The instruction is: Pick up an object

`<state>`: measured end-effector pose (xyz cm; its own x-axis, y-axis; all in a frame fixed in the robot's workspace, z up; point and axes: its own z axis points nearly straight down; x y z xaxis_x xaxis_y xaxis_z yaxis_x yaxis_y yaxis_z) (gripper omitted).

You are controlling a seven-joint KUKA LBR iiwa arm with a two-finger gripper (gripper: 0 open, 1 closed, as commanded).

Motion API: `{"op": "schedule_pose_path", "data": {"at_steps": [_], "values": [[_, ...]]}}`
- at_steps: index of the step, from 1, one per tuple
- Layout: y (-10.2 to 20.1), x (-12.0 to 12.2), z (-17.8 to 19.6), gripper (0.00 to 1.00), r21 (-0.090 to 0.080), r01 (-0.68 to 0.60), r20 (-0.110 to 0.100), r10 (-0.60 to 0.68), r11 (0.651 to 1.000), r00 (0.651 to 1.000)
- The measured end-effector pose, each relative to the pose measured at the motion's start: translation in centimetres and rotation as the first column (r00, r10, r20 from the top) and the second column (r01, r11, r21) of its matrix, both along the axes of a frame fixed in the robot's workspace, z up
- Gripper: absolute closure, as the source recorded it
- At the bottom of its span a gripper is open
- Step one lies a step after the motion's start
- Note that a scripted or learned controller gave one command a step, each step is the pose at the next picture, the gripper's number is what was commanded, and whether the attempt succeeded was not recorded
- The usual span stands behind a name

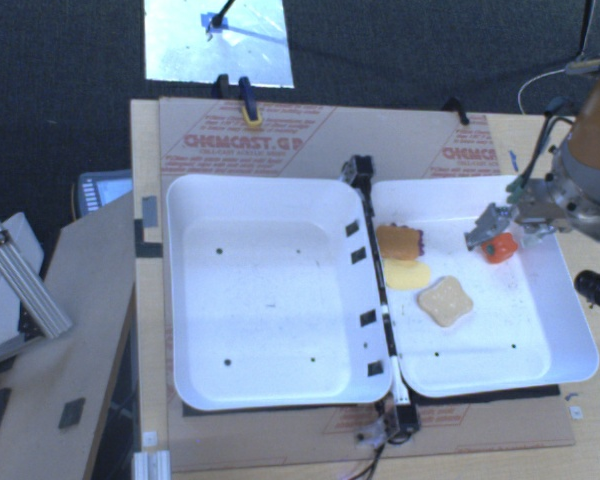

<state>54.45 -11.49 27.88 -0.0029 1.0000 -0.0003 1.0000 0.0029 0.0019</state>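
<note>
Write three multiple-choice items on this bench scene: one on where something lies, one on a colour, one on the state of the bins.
1. Where does the bread slice lie?
A. In the left bin
B. In the right bin
C. On the cardboard behind the bins

2. What colour is the small thing right by the gripper?
A. Red-orange
B. Blue
C. Green

3. How do the two bins stand?
A. Stacked one in the other
B. Far apart
C. Side by side, joined along the middle

Answers:
1. B, since the slice rests on the floor of the right bin, below the yellow piece.
2. A, as it shows red-orange against the white floor.
3. C, for the left bin and the right one meet at a clipped edge.
</note>
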Motion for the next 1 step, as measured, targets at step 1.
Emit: {"op": "schedule_pose_path", "data": {"at_steps": [1], "values": [[0.00,0.09,1.13,1.00,0.000,-0.002,0.003,0.002,1.000,1.000]]}}
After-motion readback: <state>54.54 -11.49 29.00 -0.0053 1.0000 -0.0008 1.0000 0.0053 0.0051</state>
